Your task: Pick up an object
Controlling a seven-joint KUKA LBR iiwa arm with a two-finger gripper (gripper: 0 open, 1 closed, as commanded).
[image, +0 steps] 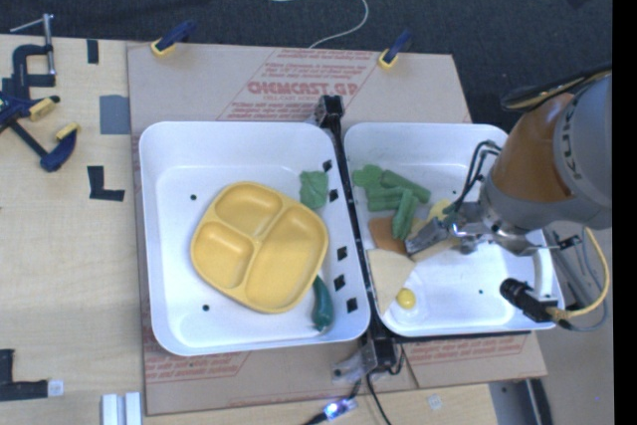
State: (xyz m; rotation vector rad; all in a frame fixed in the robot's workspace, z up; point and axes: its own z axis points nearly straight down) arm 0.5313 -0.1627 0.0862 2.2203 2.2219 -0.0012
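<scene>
My gripper (423,241) is low inside the right bin (468,309), its fingers reaching leftward over a brown flat piece (383,234) and beside a pile of green pieces (393,194). A small yellow bit (439,210) peeks out just above the fingers. A small yellow ball (405,298) lies on the bin floor below the gripper, next to a pale tan piece (392,267). Whether anything sits between the fingers is not visible.
The left bin (164,244) holds a yellow divided plate (260,245), a green piece (315,187) at its upper right and a dark green piece (321,303) at its lower right. A black divider (343,204) runs between the bins. Clamps sit at far left.
</scene>
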